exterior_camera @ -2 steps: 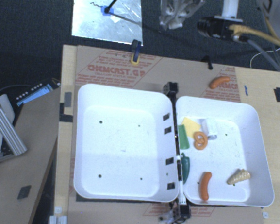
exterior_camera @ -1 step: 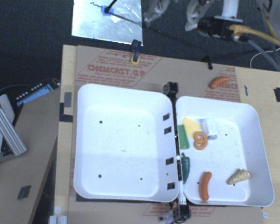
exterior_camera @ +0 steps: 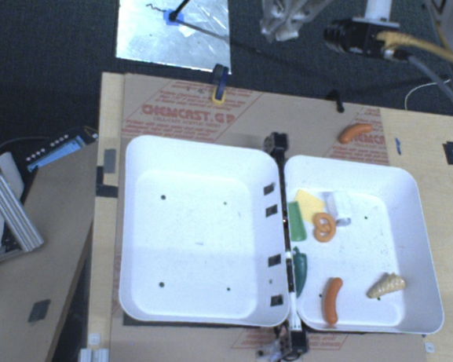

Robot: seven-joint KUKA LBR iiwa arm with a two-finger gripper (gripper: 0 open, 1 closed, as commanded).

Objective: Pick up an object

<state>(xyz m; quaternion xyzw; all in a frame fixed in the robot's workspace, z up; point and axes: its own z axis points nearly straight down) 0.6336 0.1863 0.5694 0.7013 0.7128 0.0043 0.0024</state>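
Note:
The right bin (exterior_camera: 419, 232) holds several small items. A yellow wedge (exterior_camera: 310, 203), an orange pretzel (exterior_camera: 324, 227) and a small grey piece (exterior_camera: 334, 206) lie together near its far left. A light green piece (exterior_camera: 297, 220) and a dark green pepper (exterior_camera: 299, 270) rest against its left wall. An orange sausage (exterior_camera: 332, 299) and a beige shell-like pastry (exterior_camera: 386, 286) lie near the front. My gripper (exterior_camera: 282, 17) hangs high beyond the far edge of the bench, well away from both bins, looking blurred and with nothing seen in it.
The left bin (exterior_camera: 141, 208) sits beside the right one, joined by a black hinge strip (exterior_camera: 278, 236). A second orange sausage (exterior_camera: 355, 133) lies on the cardboard behind the right bin. A yellow-and-blue clamp (exterior_camera: 219, 85) stands at the bench's far edge.

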